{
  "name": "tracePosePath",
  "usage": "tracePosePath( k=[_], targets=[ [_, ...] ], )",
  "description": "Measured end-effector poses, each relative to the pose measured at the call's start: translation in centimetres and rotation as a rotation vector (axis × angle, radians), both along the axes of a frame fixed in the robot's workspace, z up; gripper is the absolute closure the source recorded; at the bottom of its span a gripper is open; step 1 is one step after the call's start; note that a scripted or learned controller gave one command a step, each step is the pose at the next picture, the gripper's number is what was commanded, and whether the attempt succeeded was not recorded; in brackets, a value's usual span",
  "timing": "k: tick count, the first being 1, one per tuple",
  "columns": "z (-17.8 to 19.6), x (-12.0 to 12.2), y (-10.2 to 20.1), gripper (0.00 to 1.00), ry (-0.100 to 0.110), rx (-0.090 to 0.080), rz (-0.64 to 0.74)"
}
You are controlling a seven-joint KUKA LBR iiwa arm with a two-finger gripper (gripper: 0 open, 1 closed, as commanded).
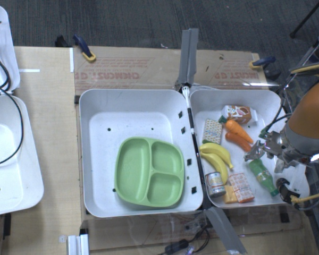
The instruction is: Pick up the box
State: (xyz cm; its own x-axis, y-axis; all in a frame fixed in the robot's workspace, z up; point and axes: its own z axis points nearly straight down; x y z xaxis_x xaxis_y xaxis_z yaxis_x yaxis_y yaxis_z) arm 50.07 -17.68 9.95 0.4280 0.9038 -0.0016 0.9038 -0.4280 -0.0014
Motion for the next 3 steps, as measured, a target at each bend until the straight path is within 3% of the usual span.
tracePosePath(
  k=[1, 2, 3],
  targets=[
    [-0.9, -2.4, 3.2, 0.0, 0.002, 0.002, -0.017],
    [-0.9, -1.2, -1.9, 0.0, 0.004, 0.008, -0.043],
    [-0.1, -1.2, -2.0, 1.0, 0.006, 0.005, -0.044]
  ],
)
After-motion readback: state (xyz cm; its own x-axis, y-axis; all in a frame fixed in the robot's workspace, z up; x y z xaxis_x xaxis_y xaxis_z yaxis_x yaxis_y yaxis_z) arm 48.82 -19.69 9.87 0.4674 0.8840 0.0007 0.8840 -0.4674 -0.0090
